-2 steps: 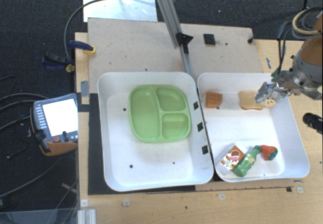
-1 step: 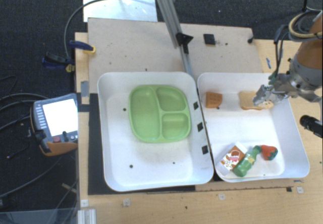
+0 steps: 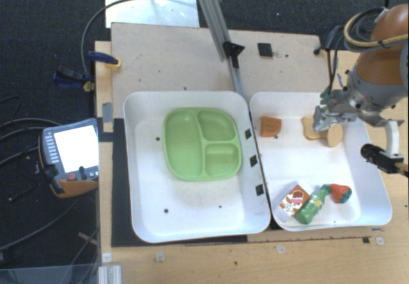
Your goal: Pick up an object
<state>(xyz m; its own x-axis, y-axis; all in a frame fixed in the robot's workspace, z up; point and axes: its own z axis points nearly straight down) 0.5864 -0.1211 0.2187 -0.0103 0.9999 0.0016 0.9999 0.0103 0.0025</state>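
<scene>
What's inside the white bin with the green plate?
The left bin holds a green divided plate, its three compartments bare. Whatever lies under the plate is covered.

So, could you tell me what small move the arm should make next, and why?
Probably a short, straight descent. The gripper sits over the tan, bread-like piece at the far side of the right bin, partly covering it, so no sideways shift seems needed. Whether it already touches the piece cannot be told from this slanted view. The orange block lies apart to the side, so it should not interfere.
</scene>
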